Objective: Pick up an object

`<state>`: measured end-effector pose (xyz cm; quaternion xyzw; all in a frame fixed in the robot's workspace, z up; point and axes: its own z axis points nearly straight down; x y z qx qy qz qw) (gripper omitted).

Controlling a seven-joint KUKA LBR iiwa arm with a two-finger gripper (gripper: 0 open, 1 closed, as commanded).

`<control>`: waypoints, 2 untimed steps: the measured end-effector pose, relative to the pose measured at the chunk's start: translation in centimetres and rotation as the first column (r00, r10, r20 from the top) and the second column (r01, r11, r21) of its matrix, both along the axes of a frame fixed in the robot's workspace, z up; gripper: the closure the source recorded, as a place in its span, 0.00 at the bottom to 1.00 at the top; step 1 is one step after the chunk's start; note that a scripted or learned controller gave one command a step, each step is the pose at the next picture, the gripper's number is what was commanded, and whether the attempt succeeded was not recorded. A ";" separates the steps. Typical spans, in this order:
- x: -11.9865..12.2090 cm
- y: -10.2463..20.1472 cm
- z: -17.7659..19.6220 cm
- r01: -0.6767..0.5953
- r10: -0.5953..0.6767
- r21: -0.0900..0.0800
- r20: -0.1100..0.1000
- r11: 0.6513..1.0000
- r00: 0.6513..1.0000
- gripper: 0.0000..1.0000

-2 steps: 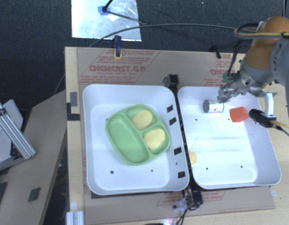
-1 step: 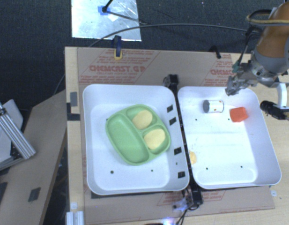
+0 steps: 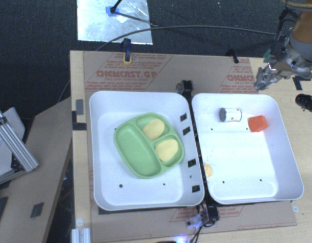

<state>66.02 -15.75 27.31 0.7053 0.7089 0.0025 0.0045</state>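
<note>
Bench [image 3: 145, 65] is carrying two bins. Gripper [image 3: 262, 80] is hovering beyond right bin [image 3: 277, 186], well above block [image 3: 257, 123] and cylinder [image 3: 230, 115]. Jaw state: cannot tell.

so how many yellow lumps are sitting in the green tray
2. One yellow lump fills the upper small compartment of the green tray; the other yellow lump fills the lower small compartment. The long compartment holds none.

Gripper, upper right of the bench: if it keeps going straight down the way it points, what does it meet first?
Probably the brown board just outside the right bin's far corner, not the orange block. Depth is unclear, so the bin rim is possible.
</note>
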 end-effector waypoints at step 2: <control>-1.3 4.8 0.7 -0.003 0.004 0.004 -0.011 1.000 1.000 1.00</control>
